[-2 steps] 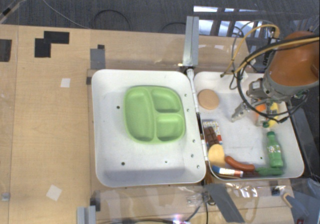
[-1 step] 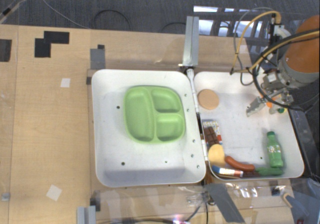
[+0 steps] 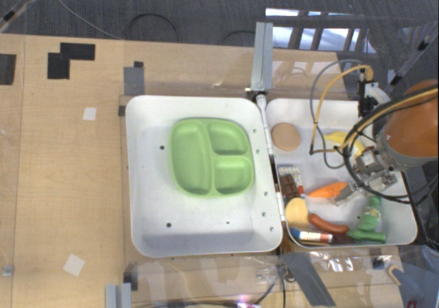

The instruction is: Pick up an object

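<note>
I see the gripper low in the right bin, touching the carrot; I cannot tell its state. Green tray sits mid left bin.

The arm comes in from the right edge of the camera view, its orange band a broad rounded shape above the wrist, with yellow and black cables looping up and over toward the far side. Below the band the metal gripper hangs low, angled down and to the left. Its fingers are too small and cluttered to read.
</note>
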